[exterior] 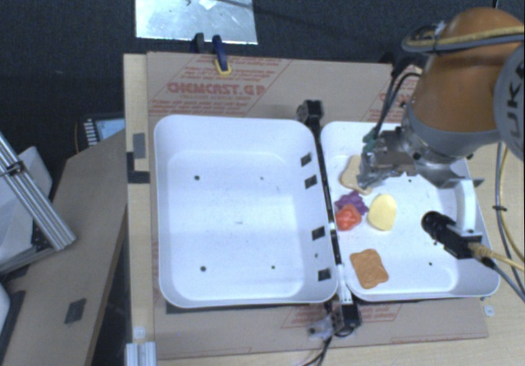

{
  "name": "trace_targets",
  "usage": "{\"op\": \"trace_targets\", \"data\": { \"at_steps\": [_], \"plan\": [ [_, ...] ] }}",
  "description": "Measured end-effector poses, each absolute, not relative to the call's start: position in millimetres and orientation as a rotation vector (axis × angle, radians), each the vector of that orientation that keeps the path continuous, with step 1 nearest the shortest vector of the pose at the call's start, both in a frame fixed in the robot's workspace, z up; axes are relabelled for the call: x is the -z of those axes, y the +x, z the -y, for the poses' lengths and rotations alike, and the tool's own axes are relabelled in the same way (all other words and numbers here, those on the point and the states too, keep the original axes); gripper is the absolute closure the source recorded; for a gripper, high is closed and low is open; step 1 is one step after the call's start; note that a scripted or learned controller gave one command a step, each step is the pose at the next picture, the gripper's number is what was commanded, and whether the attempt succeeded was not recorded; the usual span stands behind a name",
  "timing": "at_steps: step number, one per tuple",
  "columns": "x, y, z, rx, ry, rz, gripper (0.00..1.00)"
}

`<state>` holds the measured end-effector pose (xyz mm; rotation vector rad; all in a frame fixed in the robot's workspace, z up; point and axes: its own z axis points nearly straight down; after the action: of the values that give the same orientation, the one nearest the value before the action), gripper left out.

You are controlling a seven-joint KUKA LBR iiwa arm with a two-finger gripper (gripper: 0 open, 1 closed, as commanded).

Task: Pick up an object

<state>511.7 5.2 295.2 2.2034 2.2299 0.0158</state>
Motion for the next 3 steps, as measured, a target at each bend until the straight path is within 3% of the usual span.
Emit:
{"op": "trace_targets", "data": {
  "at_steps": [1,2,3],
  "plan": [
    [-395,530.0,-48,-0.015,2.206,-2.226,1.0],
    [-425,520.0,-101,-0.008,2.21,-2.229,1.0],
    [-336,485.0,-66,0.007,2.226,-2.222,1.0]
  ]
}}
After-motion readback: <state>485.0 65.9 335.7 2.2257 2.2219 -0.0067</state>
